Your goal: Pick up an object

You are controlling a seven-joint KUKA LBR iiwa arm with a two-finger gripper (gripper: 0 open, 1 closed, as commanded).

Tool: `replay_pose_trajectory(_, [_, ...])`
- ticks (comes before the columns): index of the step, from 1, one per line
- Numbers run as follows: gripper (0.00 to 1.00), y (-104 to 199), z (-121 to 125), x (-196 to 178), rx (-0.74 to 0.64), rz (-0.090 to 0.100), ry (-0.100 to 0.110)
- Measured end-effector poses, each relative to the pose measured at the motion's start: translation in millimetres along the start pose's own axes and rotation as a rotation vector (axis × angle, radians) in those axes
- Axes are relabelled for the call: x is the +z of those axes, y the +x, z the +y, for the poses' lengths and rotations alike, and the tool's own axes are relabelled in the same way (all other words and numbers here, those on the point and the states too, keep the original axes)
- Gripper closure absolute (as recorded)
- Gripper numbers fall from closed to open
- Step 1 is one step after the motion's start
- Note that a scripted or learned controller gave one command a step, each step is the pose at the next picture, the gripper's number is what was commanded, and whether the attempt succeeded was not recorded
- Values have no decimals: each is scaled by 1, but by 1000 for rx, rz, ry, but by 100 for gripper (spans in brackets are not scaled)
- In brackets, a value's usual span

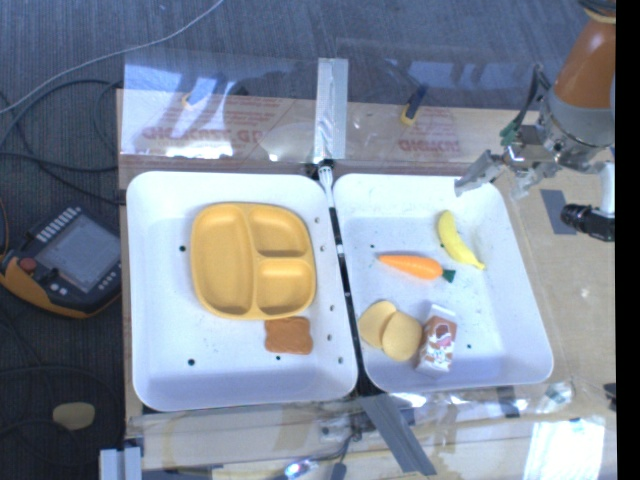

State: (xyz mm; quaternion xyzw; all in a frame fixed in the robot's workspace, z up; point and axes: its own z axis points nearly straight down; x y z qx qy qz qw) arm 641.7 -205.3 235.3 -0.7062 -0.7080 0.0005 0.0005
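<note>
- The end effector [478, 176] is seen above the right bin's [520, 298] far rim, its state not discernible.
- A banana [457, 240], carrot [410, 265] and carton [438, 340] are held in that bin.

The bench carries 2 white bins: 1 on the left [150, 298] and 1 on the right [520, 298]. The left bin holds 2 things: 1 yellow divided tray [252, 259] with 3 compartments, and 1 brown toast slice [289, 337] just below it. The right bin holds 4 things: 1 banana [457, 240], 1 carrot [411, 266], 1 pair of tan potato-like slices [391, 332] and 1 small carton [438, 340]. At the far left of the frame lies 1 handheld control pendant [60, 260].
</note>
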Motion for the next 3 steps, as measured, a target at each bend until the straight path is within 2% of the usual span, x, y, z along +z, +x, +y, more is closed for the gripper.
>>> replay_pose_trajectory(1, [0,16,-29,139,103,-2,0])
replay_pose_trajectory(2, [100,16,-29,130,103,-2,3])
replay_pose_trajectory(3, [100,68,12,27,179,-3,0])
